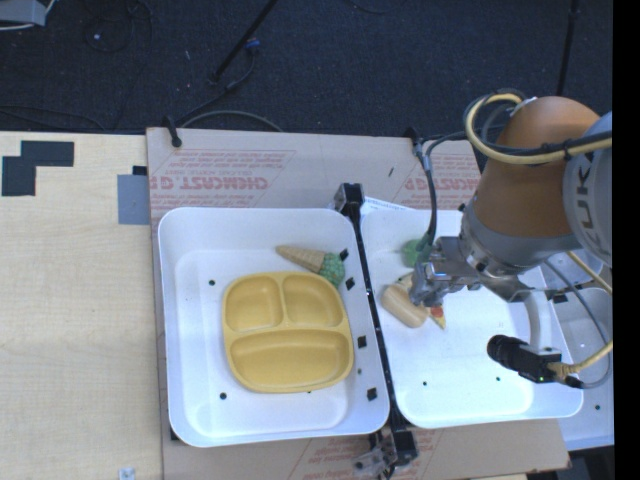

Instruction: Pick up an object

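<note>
Camera view, jaws (428,286) over tan toy (404,309), grip unclear

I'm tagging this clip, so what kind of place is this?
Probably a robotics lab test bench: a robot arm over two white bins, toy food like an ice cream cone, and cables on dark carpet.

The arm (535,183) shows a bulbous orange band above a grey metal wrist, a yellowish hose looped over its top, thin dark cables trailing down its left side, and a small grey gripper (428,286) of metal parts at its end.
</note>
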You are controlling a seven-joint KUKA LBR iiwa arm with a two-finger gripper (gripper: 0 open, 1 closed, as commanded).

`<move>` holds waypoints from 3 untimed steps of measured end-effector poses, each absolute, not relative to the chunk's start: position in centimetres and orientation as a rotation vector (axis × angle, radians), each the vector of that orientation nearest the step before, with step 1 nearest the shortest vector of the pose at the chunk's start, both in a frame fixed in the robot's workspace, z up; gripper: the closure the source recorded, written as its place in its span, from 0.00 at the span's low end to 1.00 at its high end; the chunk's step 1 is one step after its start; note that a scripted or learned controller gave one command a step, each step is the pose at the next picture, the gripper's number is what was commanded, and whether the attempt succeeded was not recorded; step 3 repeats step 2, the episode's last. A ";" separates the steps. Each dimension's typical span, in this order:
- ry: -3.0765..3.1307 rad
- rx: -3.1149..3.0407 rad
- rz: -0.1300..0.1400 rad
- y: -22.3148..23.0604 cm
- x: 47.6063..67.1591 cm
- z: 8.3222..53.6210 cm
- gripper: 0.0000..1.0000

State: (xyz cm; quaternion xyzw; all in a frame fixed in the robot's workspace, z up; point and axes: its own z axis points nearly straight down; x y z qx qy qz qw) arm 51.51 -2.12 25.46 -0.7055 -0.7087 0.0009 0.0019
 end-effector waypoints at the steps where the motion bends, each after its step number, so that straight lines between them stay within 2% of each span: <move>1: -2.223 -2.215 0.003 2.4 51.9 25.2 1.00; 2: -2.223 -2.213 0.007 7.9 51.9 22.8 1.00; 3: -2.223 -2.213 0.007 7.9 51.9 22.8 1.00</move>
